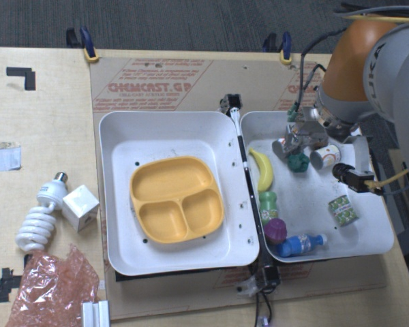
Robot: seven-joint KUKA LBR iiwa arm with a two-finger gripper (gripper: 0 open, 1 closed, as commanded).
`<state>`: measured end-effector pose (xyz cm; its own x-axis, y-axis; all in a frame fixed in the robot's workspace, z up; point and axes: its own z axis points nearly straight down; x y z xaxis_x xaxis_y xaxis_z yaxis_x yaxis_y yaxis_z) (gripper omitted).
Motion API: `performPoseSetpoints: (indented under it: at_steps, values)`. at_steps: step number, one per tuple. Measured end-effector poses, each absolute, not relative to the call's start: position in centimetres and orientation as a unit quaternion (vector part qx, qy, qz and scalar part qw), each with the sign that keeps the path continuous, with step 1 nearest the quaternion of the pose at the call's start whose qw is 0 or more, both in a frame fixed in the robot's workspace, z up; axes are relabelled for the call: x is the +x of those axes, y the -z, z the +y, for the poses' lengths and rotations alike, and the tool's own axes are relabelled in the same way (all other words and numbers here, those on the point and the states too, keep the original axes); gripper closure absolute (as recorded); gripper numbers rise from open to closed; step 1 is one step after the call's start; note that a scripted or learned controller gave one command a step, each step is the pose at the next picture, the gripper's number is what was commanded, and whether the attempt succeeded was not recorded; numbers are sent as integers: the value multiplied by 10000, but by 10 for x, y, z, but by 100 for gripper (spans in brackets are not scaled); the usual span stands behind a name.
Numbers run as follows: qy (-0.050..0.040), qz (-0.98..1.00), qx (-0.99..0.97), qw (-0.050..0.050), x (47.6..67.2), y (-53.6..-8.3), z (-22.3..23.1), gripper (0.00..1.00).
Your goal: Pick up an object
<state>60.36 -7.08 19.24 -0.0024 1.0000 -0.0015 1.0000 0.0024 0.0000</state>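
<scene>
My gripper [294, 146] hangs low over the back of the right bin [375, 230], reaching in from the right. Right at its tip lies a small dark green object [298, 162], touching or nearly touching it; I cannot tell whether it is gripped. A white cylinder [325, 157] lies just to the right of that. A yellow banana [262, 169] lies along the bin's left side, with a light green item [268, 204], a purple ball [275, 230] and a blue bottle [300, 244] in front of it. A green-and-white packet [343, 210] rests at the right.
The left bin [116, 155] holds a yellow divided plate [177, 199]. On the bench to the left are a spiral light bulb [39, 218], a white cube [80, 206] and a pink plastic bag [51, 288]. A black cable end [347, 176] sticks out by the wrist.
</scene>
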Motion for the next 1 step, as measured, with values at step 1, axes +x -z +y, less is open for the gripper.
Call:
performPoseSetpoints:
  at_steps: [1]
  values:
    - [3,7070,7072,-1,561,-92,-98,0]
